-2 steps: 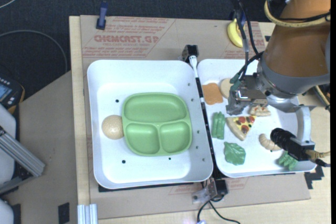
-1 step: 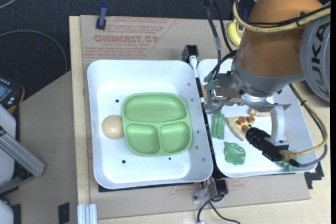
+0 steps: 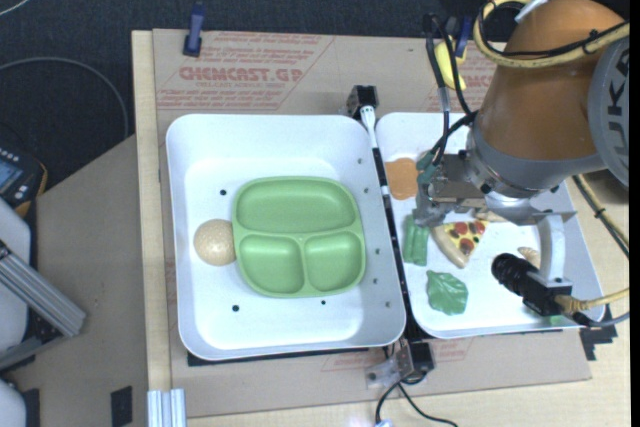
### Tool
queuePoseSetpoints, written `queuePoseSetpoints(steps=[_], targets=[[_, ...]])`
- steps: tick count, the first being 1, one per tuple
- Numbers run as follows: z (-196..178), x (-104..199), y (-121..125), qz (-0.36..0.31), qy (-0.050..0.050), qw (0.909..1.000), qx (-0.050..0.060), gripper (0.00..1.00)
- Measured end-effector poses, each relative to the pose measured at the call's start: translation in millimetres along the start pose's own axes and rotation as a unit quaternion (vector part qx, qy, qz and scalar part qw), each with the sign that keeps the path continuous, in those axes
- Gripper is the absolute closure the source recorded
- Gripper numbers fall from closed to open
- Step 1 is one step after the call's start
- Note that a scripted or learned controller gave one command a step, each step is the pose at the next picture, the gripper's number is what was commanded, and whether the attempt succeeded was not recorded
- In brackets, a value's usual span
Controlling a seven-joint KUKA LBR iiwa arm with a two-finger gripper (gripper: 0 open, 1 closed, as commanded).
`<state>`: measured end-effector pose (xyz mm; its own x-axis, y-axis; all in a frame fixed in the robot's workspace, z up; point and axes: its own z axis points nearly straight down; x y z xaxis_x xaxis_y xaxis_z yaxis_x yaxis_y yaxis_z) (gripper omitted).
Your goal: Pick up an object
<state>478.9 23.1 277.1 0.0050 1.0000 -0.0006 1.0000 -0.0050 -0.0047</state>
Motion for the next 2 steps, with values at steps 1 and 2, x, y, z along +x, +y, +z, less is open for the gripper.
queuePoseSetpoints(steps=[1, 2], targets=[[-7.6, 48.2, 0.1, -0.005, 0.001, 1.0, -0.003, 1.0], [-34.8, 68.2, 0.1, -0.004, 0.001, 1.0, -0.004, 1.0]])
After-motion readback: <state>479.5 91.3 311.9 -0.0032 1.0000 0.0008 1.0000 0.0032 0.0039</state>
